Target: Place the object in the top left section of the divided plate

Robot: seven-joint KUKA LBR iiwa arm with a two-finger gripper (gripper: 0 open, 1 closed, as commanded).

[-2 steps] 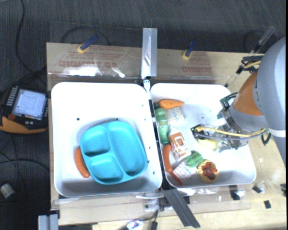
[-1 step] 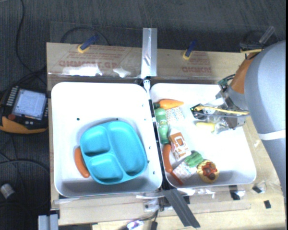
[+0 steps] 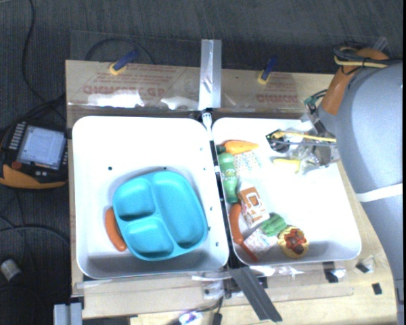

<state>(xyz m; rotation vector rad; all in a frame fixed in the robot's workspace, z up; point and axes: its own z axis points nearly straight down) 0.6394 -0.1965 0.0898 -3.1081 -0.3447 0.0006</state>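
Camera view shows you the tool (image 3: 289, 147) hovering open and empty over the right bin (image 3: 338, 202), while the plate (image 3: 161, 214) waits in the left bin (image 3: 95, 147).

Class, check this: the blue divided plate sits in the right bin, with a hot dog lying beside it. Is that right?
Not quite. The camera view shows the blue divided plate in the left bin, not the right. The hot dog does lie beside it.

A light blue divided plate (image 3: 161, 214) with three sections lies flat in the left white bin, lower left of centre in the frame, turned slightly askew, all its sections bare.
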